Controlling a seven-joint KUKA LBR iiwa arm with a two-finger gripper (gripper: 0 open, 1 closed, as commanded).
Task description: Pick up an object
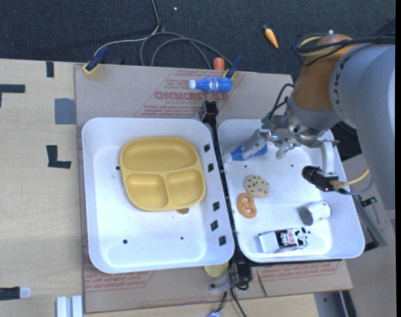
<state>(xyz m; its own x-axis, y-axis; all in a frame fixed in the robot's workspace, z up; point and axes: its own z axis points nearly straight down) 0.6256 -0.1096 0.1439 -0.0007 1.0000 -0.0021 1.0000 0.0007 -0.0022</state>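
Over the desk's right shallow white bin (345, 246), the grey metal claw (279, 142) hangs beside a small blue plastic object (245, 152); whether it grips, I cannot tell.

A yellow divided tray (163, 174) is seen in one white bin (94, 177), a brown spotted cookie (256, 185) and an orange pretzel (246, 205) in the other.

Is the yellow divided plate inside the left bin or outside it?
Inside. The yellow divided plate lies flat on the floor of the left bin, within its white rim on every side, its three compartments facing up.
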